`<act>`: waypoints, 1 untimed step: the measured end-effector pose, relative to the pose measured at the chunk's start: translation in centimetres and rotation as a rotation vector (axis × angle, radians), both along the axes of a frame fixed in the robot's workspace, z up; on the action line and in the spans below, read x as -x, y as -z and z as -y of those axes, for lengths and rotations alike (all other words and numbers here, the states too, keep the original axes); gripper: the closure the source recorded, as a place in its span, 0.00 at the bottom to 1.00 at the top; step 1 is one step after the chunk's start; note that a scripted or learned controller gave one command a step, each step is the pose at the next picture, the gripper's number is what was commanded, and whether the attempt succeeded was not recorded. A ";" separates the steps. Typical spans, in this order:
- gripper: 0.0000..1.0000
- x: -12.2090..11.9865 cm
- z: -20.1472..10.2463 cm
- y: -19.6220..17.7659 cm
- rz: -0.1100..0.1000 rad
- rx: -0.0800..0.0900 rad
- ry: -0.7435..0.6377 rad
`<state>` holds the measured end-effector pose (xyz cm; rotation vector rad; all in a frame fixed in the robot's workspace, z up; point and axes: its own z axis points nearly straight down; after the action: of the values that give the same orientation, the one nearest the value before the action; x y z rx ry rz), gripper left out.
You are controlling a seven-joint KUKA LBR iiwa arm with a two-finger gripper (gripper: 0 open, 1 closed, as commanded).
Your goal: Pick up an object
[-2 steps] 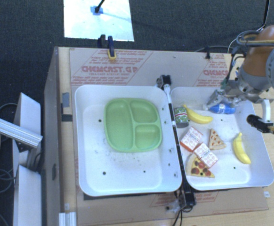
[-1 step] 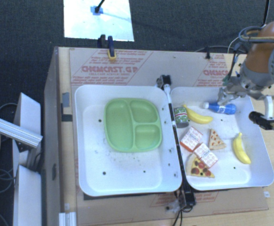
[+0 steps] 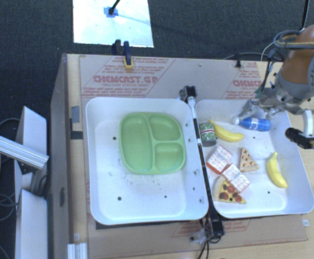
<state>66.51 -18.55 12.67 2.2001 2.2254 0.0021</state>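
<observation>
Camera view: my gripper (image 3: 252, 111) is hovering over the right bin (image 3: 294, 198), jaw state indiscernible, beside the blue bottle (image 3: 256, 124) lying among bananas and pizza slices, while the left bin (image 3: 100, 198) is holding a green tray (image 3: 151, 143).

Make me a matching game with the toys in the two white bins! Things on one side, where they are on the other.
Things:
1. green divided plastic plate
2. blue plastic bottle
3. small green can
4. yellow toy banana near the right rim

Places:
A. under the gripper
B. beside the divider between the bins
C. left bin
D. right bin's right side

Pairs: 1-C, 2-A, 3-B, 4-D
</observation>
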 end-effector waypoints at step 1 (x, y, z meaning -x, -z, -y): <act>0.00 -0.2 0.2 2.1 -0.003 -0.005 0.006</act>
<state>66.68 -18.71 10.61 2.2110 2.2223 0.0035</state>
